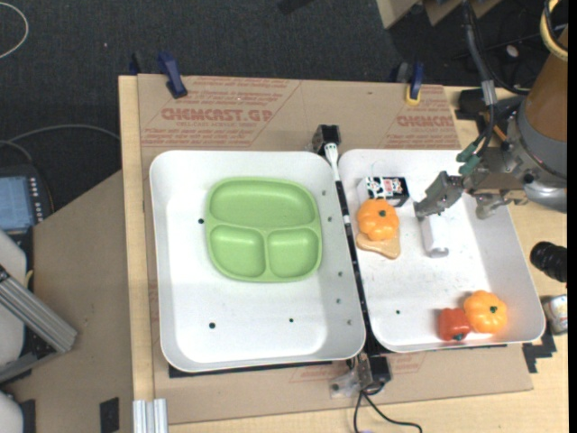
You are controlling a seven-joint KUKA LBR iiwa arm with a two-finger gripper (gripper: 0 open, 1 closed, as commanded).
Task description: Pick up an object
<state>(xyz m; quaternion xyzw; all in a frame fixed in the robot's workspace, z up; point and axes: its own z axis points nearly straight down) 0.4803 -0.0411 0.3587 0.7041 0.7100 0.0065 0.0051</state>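
Gripper (436, 216) hangs over the right bin (505, 242), fingers spread around nothing. Orange pumpkin (378, 221) sits left of it on a tan piece; another pumpkin (487, 312) lies near-right.

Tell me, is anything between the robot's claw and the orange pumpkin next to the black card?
Nothing visible blocks it. The gripper is over the right bin, and the pumpkin sits to its left, with bare white floor between them. The black card lies just above that gap, not in it.
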